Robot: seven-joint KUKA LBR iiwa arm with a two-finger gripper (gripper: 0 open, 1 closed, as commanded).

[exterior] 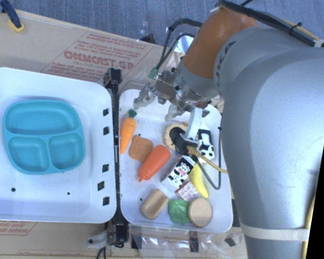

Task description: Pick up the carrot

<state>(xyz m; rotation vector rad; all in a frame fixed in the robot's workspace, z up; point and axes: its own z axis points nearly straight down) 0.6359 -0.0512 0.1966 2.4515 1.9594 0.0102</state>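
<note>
You see the two-finger hand (159,102) hanging spread and empty over the right white bin's (221,219) far end, just beside the slim orange green-topped carrot (127,133) against its left wall.

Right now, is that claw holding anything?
Claw: open, holding nothing, poised over the right bin's far end, above the carrot.
</note>
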